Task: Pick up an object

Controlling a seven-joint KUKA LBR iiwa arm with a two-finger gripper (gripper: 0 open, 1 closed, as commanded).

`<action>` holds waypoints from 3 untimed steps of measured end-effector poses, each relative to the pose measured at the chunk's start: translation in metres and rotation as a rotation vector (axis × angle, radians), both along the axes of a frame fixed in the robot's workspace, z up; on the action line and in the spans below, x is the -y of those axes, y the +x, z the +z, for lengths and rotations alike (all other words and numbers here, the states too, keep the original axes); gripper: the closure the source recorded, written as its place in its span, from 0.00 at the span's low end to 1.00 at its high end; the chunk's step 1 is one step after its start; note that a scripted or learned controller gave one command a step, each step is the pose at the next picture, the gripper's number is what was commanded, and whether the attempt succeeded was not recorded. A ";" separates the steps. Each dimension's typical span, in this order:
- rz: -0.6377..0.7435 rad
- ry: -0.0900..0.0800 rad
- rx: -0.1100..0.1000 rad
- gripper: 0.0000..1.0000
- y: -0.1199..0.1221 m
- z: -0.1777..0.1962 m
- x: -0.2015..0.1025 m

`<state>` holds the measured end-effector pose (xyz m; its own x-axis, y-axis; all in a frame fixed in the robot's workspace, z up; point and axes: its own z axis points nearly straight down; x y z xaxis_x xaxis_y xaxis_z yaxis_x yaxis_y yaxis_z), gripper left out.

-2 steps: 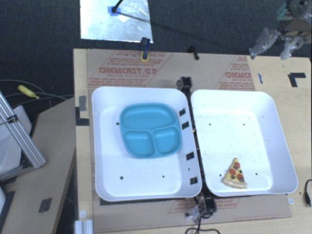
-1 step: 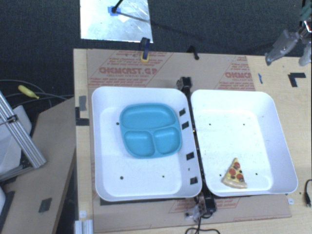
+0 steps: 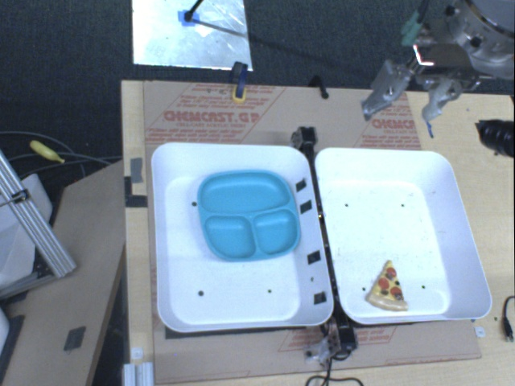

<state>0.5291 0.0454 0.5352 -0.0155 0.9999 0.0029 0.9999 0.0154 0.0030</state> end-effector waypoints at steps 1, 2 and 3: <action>0.003 0.002 -0.002 0.00 -0.033 -0.007 -0.140; -0.010 0.000 0.001 1.00 -0.030 0.005 -0.131; -0.019 -0.004 -0.004 1.00 -0.043 -0.028 -0.083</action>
<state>0.4863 0.1283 0.5076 0.0034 1.0000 -0.0006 1.0000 -0.0034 -0.0008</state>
